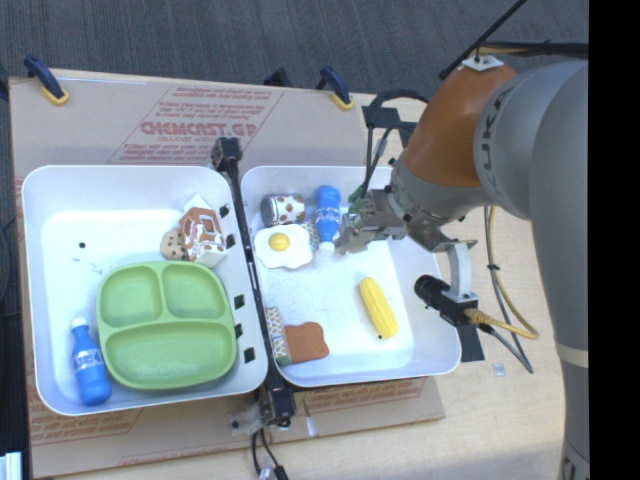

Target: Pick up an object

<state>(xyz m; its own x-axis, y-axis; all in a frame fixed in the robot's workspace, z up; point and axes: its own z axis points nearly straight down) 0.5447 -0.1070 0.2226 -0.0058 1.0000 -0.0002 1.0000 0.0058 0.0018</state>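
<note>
My gripper (350, 230) hangs low over the back of the right bin (425, 353), just right of a blue bottle (327, 212) that lies there. Left of the bottle is a small spotted can (285, 208), and in front of it a fried egg toy (282, 247). A yellow corn cob (378, 307) lies to the front right of the gripper. A brown toast piece (306, 341) rests near the bin's front wall. The wrist hides the fingertips, and nothing shows between them.
The left bin (40, 268) holds a green divided plate (166, 325), a second blue bottle (88, 362) at its front left and a brown-and-white waffle-like toy (201, 233) at the back. The arm's grey and orange body (480, 138) looms over the right bin's back right.
</note>
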